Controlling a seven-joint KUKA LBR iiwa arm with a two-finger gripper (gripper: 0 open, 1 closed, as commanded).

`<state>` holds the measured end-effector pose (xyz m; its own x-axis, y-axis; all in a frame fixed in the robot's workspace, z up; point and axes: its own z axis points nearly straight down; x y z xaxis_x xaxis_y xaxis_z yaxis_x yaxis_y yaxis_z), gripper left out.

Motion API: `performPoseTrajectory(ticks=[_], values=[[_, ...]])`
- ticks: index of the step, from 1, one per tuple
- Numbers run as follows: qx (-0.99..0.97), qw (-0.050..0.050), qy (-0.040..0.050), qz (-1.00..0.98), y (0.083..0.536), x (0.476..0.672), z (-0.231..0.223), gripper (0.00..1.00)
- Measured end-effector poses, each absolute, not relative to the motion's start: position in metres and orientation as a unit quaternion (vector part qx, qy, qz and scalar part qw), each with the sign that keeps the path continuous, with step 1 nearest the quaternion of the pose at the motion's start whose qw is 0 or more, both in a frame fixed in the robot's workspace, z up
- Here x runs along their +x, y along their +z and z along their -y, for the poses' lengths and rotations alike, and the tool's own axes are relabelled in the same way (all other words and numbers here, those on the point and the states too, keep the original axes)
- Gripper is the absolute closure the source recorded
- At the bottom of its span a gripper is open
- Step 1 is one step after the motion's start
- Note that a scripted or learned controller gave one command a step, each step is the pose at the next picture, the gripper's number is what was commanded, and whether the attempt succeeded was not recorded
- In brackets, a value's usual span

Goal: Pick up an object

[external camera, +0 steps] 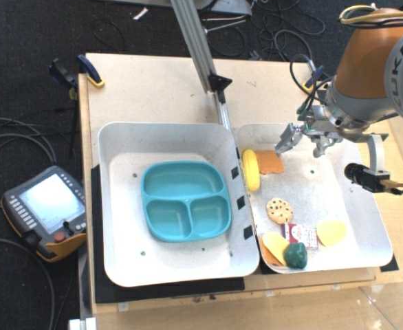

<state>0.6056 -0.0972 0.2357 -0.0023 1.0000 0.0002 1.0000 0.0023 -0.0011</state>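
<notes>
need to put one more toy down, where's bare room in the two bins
Left bin: bare floor all round the teal tray, widest at its left. Right bin: an open patch mid-floor between the cookie and the right wall, below the pincer. Crowded along its near edge and by the banana.

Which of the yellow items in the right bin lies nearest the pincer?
The long yellow piece at the bin's left wall, touching the orange slab. The other yellow pieces lie at the bin's near end, farther from the pincer.
</notes>
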Motion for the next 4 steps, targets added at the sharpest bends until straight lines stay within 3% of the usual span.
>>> performPoseTrajectory(ticks=[1, 3, 4], values=[[-0.707, 0.001, 0.0002, 0.708, 0.236, 0.606, 0.097, 0.00], [-0.707, 0.003, 0.0022, 0.707, 0.129, 0.604, 0.095, 0.00], [-0.709, -0.008, -0.0026, 0.706, 0.104, 0.608, 0.101, 0.00]])
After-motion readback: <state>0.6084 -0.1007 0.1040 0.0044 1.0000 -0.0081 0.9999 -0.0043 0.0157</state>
